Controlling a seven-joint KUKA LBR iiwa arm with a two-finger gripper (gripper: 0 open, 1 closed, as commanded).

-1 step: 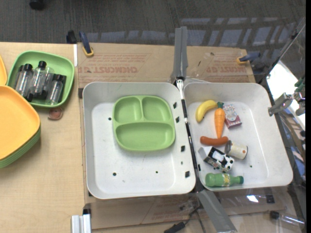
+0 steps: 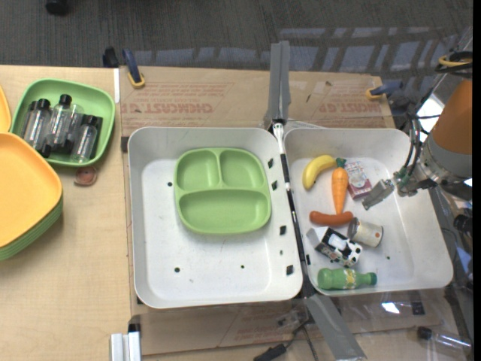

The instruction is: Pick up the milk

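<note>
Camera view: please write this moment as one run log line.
task: pick up milk | claw: above right bin, beside carrot | milk carton: lying in right bin, apart from claw | status: not picked

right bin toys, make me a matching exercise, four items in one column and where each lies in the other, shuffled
Items
1. yellow plastic banana
2. orange plastic carrot
3. green plastic bottle
4. black and white cow-print milk carton

Places
A. along the bin's near wall
B. between sausage and green bottle
C. top left of the bin
D. upright, just right of the banana

Pairs: 1-C, 2-D, 3-A, 4-B
</note>
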